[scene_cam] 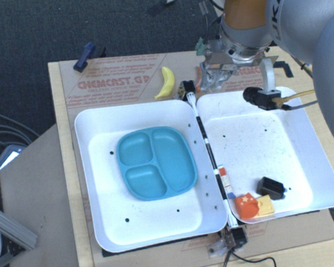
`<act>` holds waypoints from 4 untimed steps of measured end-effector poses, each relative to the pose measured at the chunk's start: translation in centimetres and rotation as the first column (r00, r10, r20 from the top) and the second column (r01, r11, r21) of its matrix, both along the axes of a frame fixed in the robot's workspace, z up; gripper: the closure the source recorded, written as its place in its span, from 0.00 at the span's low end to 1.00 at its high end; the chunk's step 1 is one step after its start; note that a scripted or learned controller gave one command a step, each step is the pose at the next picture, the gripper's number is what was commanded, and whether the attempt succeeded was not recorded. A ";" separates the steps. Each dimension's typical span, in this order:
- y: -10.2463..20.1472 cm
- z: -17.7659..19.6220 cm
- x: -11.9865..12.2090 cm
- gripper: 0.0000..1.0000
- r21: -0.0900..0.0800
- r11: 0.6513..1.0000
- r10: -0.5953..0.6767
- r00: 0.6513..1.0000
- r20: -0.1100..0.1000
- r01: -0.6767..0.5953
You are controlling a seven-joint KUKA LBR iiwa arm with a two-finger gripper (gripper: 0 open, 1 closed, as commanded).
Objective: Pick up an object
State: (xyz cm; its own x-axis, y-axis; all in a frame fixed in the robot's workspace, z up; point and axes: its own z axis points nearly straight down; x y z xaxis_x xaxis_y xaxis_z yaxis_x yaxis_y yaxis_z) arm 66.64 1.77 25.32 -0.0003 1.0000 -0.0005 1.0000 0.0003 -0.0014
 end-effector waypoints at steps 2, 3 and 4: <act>1.1 -0.6 -2.4 1.00 0.000 1.000 -0.001 1.000 -0.001 0.001; 5.6 0.1 0.0 1.00 0.001 1.000 0.001 1.000 0.003 -0.001; 12.2 -6.4 -2.8 1.00 0.001 1.000 0.001 1.000 -0.002 -0.001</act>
State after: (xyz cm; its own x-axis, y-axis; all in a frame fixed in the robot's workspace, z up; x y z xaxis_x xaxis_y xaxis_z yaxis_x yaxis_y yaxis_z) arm 63.81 13.93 18.91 -0.0011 1.0000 0.0010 1.0000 0.0011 -0.0036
